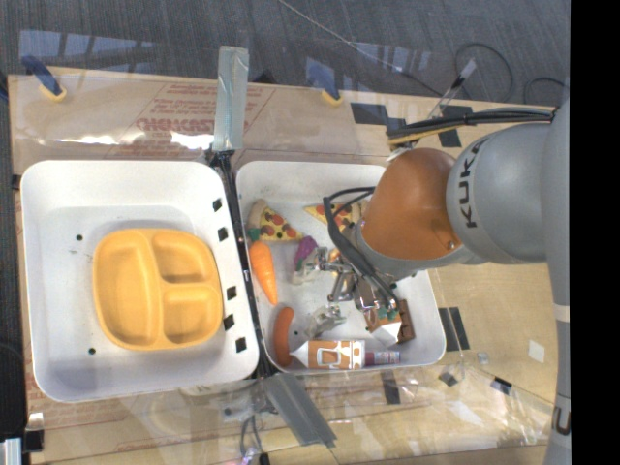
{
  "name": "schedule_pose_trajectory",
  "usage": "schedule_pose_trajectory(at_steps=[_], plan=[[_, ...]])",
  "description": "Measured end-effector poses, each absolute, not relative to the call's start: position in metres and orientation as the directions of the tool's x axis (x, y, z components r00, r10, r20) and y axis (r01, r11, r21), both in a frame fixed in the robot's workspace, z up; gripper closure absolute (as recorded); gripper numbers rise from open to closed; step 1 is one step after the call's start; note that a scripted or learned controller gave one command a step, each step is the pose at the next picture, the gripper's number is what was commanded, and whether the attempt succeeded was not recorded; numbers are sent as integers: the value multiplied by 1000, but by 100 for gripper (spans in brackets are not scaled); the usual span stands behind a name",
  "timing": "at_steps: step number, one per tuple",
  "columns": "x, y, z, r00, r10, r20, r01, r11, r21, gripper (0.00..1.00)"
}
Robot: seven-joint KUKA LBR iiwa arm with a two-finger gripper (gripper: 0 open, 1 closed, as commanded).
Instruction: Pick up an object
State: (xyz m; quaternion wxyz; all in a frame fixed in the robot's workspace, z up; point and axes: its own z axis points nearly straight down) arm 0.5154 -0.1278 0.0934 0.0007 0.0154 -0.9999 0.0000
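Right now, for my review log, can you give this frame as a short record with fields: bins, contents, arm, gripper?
left bin: holds a yellow divided tray
right bin: pizza slice toy, carrot, purple toy, sausage, bottle lying along the near wall
arm: reaching over the right bin
gripper: low among the objects; grasp unclear

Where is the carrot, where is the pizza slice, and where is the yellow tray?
carrot (263, 270), camera view, middle of its orange body in the right bin.
pizza slice (271, 225), camera view, middle of the topping side.
yellow tray (155, 287), camera view, the ridge between its compartments, in the left bin.
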Motion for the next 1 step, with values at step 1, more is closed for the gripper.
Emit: schedule_pose_trajectory(at_steps=[1], plan=[[598, -126, 106, -989, 147, -3, 147, 989, 0, 0]])
